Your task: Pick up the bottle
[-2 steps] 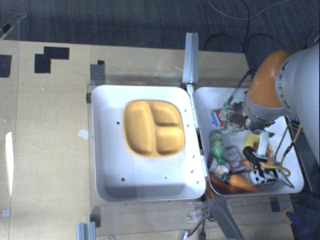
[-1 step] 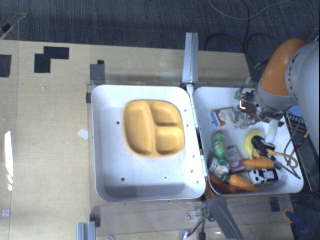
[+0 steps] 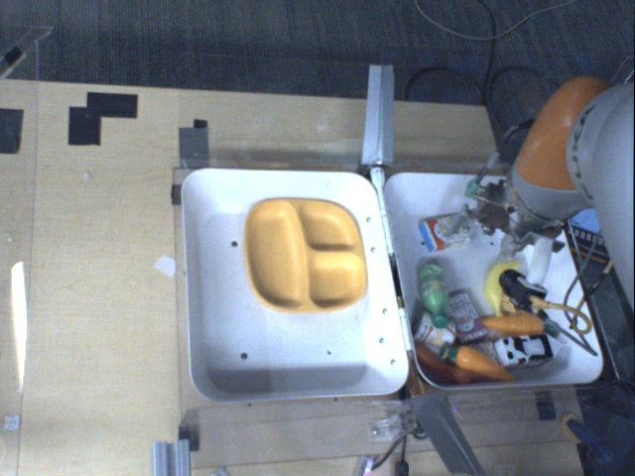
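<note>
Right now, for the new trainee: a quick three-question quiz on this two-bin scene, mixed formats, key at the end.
1. True or false: the yellow three-compartment plastic tray lies in the right white bin.
2. Which bin holds the small green plastic bottle: A) left white bin, B) right?
3. Fill in: the arm's two-finger gripper is over the ____ bin.

Key: 1 false; 2 B; 3 right.

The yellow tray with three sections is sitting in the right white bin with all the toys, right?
Not quite. The camera view shows the yellow three-section plastic tray alone in the left white bin; the toys are in the right white bin.
</note>
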`<state>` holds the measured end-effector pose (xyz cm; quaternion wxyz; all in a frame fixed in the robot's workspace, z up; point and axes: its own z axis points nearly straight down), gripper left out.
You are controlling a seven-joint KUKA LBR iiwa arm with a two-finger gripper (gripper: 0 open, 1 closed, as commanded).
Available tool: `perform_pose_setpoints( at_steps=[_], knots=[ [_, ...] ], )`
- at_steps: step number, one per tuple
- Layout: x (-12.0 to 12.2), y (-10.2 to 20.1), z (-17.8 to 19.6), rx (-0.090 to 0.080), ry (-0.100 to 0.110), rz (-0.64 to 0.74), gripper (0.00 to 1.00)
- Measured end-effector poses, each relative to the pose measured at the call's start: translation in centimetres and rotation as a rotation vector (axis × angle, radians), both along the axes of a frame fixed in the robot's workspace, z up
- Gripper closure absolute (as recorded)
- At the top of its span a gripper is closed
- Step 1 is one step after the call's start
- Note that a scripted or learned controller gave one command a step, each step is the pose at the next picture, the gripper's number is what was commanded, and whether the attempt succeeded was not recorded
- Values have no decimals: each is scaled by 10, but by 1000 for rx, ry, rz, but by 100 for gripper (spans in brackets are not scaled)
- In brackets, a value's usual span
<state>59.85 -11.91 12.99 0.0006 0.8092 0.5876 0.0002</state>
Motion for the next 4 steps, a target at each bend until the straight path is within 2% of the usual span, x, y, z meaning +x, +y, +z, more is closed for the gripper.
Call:
perform_pose_setpoints(
  at_steps=[1,2,3,4],
  knots=[
    [-67,35,-41,-1,-12,136,0],
    [11,17,-42,1,-9,-181,0],
    [13,19,-31,1,-13,-171,100],
    [24,1,-42,3,-7,-713,100]
  ],
)
